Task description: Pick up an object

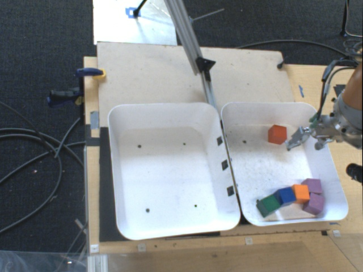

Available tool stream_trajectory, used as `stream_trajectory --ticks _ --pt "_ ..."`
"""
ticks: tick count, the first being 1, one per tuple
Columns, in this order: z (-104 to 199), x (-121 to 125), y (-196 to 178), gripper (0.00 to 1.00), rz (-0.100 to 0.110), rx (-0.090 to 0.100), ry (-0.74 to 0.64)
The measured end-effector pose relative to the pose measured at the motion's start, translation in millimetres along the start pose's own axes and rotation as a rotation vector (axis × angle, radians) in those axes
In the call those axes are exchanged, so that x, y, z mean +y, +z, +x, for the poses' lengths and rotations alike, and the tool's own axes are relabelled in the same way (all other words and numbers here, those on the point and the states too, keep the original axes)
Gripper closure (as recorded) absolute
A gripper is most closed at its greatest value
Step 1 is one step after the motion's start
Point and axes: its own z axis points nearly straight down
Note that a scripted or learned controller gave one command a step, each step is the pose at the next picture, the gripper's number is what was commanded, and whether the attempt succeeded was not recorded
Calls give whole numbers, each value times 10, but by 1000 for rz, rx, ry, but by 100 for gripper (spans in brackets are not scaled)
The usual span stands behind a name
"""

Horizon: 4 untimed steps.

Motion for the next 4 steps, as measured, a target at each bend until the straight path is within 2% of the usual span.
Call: stream_trajectory --ticks 1,2,3,4 --pt "5 770 1259 0 2 -1 -4" --pt "602 1329 1202 0 -1 0 -8" --pt "468 996 1213 0 2 -2 3" --pt "475 1018 1097 100 -3 -3 -3"
